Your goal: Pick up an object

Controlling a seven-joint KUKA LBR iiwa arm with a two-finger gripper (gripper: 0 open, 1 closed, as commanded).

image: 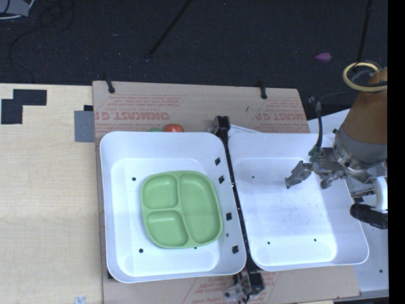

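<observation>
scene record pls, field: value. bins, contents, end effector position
left bin: holds a green divided plate, three compartments
right bin: end effector over its upper right part
arm: enters from the right
behind left bin: small red object at the rim, partly hidden
under bins: cardboard sheet

A red object at the left bin's twelve o'clock rim sat half hidden, too small to identify.
</observation>
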